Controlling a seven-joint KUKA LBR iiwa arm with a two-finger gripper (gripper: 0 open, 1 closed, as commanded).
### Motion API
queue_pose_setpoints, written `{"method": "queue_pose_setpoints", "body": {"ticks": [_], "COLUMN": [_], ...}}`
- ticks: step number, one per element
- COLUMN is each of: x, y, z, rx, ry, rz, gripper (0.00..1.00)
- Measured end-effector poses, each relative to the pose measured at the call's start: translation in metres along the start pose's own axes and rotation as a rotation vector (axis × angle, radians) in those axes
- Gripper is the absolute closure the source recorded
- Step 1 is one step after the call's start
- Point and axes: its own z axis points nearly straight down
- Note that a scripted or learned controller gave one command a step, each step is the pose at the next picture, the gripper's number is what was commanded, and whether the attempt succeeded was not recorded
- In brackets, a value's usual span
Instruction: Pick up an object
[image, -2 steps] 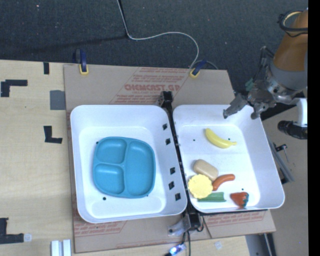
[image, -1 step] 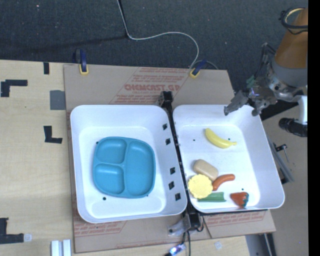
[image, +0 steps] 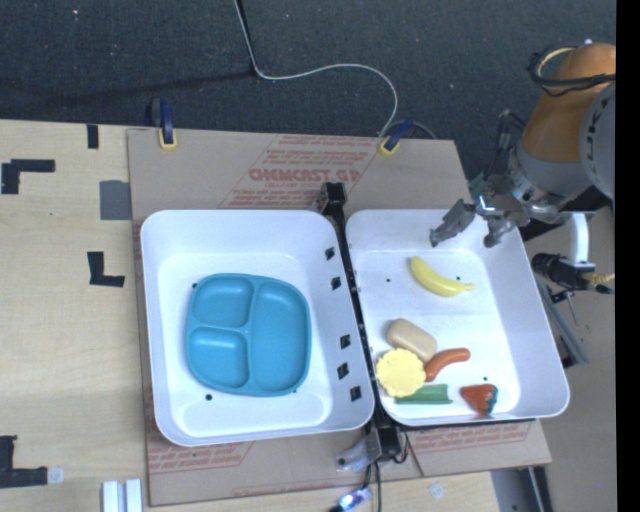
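Lying along the right bin's (image: 520, 262) near edge are a red piece (image: 481, 398), a green strip (image: 428, 394), a yellow disc (image: 400, 372), a sausage (image: 446, 361) and a tan roll (image: 412, 337), all bunched and touching; these look like light, hard, slick plastic toys. Farther back, alone mid-bin, the banana (image: 438, 278) seems the easiest pick, best pinched across its thick middle, while the left bin (image: 165, 300) holds a blue tray (image: 248, 333). Over the right bin's far edge, the fingers (image: 445, 226) of the gripper (image: 472, 230) stand apart with nothing between them.
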Motion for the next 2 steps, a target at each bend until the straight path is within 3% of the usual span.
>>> {"method": "queue_pose_setpoints", "body": {"ticks": [2], "x": [0.002], "y": [-0.004], "z": [0.097], "rx": [-0.001], "ry": [0.0], "rz": [0.001], "gripper": [0.0]}}
